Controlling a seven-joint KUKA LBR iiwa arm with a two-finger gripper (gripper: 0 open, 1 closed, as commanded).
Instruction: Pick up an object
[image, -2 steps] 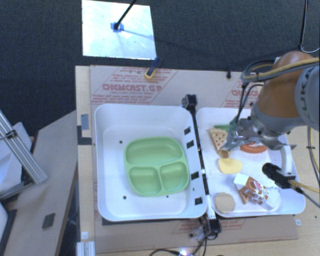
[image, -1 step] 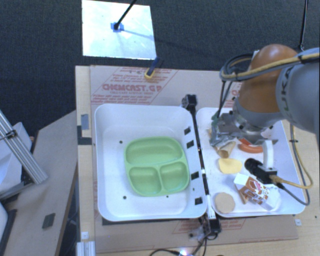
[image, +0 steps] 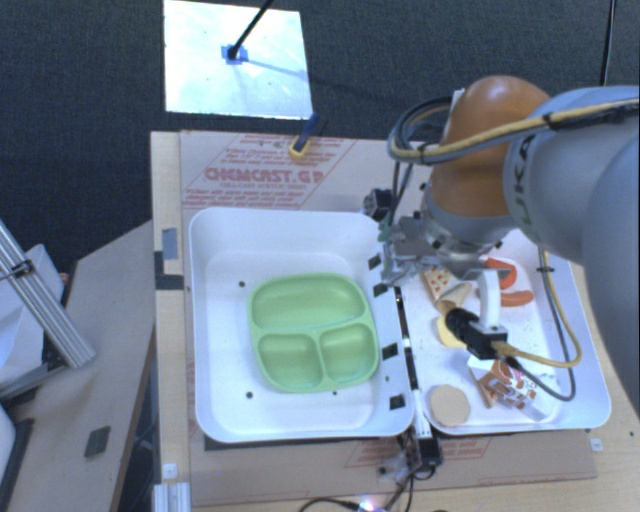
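The tool (image: 432, 262) hangs low over the right bin (image: 575, 405) beside a pizza slice (image: 438, 285); I cannot tell its state.

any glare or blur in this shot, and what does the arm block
Camera view: strong glare washes out the shiny panel behind the bench; the white left bin is bright but readable, the green tray sharp. The arm close to the lens looks soft and hides much of the right bin.
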